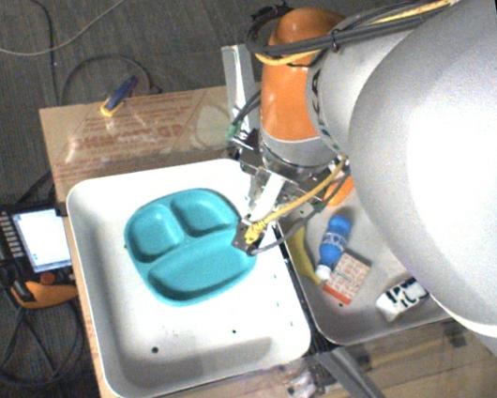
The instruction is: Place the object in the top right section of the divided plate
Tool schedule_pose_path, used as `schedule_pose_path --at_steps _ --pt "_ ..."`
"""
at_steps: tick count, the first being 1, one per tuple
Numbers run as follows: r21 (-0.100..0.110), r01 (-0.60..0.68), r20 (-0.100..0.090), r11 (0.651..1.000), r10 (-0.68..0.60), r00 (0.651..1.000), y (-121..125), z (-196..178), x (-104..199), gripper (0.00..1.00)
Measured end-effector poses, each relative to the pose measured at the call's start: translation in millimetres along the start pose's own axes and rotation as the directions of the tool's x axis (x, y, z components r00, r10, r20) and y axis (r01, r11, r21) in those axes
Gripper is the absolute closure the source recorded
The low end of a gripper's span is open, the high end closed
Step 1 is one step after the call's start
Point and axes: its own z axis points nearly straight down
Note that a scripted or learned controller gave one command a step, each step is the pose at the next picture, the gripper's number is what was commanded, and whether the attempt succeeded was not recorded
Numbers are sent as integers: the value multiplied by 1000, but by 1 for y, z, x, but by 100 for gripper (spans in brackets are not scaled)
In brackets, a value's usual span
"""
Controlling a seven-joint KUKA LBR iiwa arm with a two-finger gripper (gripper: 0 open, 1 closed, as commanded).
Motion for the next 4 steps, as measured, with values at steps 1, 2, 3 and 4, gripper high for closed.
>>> schedule_pose_path --at_steps 1,2,3,4 --pt "-1 409 0 912 -409 912 6 12 30 100" --pt "1 137 -1 991 -137 991 -8 11 -17 100" --pt "-1 225 -2 974 -225 974 1 -20 -51 100" --pt "0 -69 -2 998 69 998 7 -15 -64 100"
